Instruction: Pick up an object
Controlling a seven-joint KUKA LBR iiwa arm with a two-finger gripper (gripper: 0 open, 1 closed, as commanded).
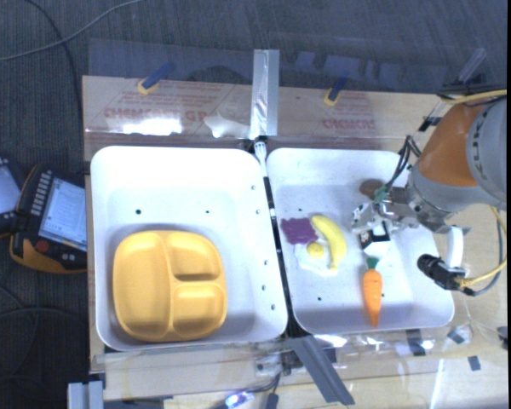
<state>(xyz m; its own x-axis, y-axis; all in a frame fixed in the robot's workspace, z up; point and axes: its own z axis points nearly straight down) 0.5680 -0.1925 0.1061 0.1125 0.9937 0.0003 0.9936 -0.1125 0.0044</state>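
gripper (373,227): low over right bin (324,164), opening of its jaws cannot be told, nothing seen in its hold | carrot (372,290): just below gripper | banana (329,236): left of gripper, beside purple item (296,229) | yellow tray (169,284): left bin (119,169)

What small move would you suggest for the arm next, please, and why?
Probably lower the tool a little toward the carrot just below it in view, since it sits in the right bin near the carrot's green top, with the banana farther left.
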